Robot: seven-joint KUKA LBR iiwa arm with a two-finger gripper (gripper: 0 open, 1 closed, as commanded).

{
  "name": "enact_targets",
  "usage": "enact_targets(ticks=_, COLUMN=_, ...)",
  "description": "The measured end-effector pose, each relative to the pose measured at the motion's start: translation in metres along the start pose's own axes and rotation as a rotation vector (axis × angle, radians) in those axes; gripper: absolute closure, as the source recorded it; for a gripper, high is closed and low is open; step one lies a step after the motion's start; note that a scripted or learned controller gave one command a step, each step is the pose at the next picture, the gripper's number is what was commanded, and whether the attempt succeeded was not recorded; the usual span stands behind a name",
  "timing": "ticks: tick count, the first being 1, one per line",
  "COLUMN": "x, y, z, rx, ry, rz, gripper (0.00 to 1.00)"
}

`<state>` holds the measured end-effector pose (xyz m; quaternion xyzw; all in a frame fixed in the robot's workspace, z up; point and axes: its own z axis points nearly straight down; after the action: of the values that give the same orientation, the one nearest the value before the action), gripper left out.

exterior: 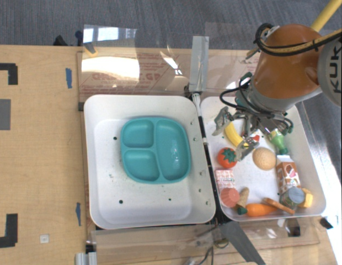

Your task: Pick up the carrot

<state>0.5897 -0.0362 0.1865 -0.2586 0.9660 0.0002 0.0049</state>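
The carrot, orange with a green end pointing left, lies along the front edge of the right bin. My gripper hangs over the back part of that bin, just right of a yellow banana and well behind the carrot. Nothing visibly hangs from it. The arm's orange band hides the bin's back right corner.
Around the carrot lie a pink disc, a small beige piece, a can and a carton. A tomato, a tan roll and a green item sit mid-bin. The left bin holds a teal divided plate.
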Motion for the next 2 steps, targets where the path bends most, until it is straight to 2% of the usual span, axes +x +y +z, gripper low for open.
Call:
enact_targets(ticks=1, x=0.071, y=-0.005, z=0.000, rx=-0.001, ry=0.008, rz=-0.140, gripper=0.00)
enact_targets(ticks=2, x=0.051, y=-0.046, z=0.088, rx=0.002, ry=0.002, rz=0.241, gripper=0.00)
